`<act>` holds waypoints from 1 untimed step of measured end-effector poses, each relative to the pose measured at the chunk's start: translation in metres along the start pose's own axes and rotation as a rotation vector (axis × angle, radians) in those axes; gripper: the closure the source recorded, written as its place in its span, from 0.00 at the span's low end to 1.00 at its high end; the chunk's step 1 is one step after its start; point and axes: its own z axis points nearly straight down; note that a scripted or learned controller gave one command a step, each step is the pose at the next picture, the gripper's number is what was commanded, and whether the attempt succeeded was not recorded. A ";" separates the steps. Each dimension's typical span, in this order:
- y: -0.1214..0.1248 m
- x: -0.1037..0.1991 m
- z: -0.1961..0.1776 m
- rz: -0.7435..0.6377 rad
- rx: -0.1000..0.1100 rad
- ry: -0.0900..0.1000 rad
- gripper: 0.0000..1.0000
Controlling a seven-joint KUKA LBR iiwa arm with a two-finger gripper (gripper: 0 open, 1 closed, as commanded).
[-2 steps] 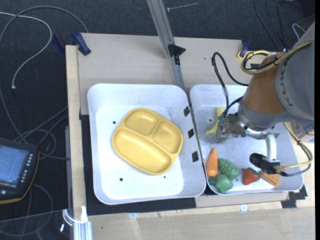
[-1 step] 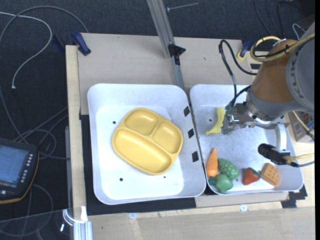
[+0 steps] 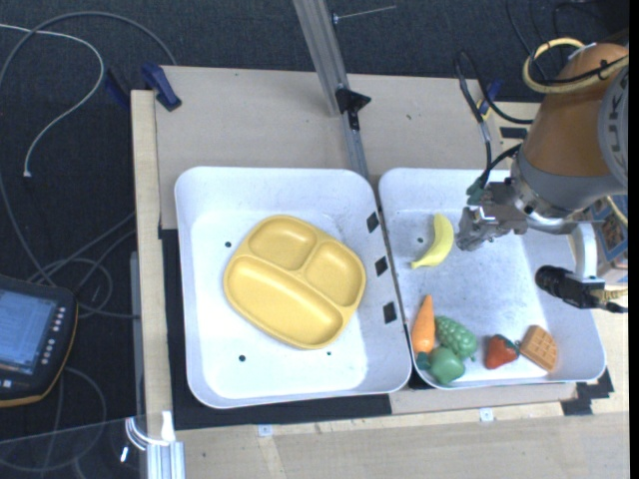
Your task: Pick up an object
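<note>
Hard to tell whether the jaws are apart or together. Gripper [image 3: 477,230] hanging low over the right bin [image 3: 499,183], just right of the banana [image 3: 436,242], which lies near that bin's left wall. Farther toward the near edge: carrot [image 3: 424,324], green grapes [image 3: 456,335], green pepper [image 3: 445,365], strawberry [image 3: 501,351], waffle [image 3: 540,347]. In the left bin [image 3: 205,208], a yellow divided plate [image 3: 294,280]. Both bins side by side on the counter [image 3: 250,118].

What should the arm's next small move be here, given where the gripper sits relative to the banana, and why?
Probably a short shift toward the banana before descending. The gripper sits in the right bin just beside the banana's right edge, not over it, and nothing shows between its fingers, so closing here would likely miss.
</note>
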 end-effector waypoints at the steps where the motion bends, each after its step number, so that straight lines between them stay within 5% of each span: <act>1: -0.011 0.058 -0.005 -0.005 0.010 0.005 1.00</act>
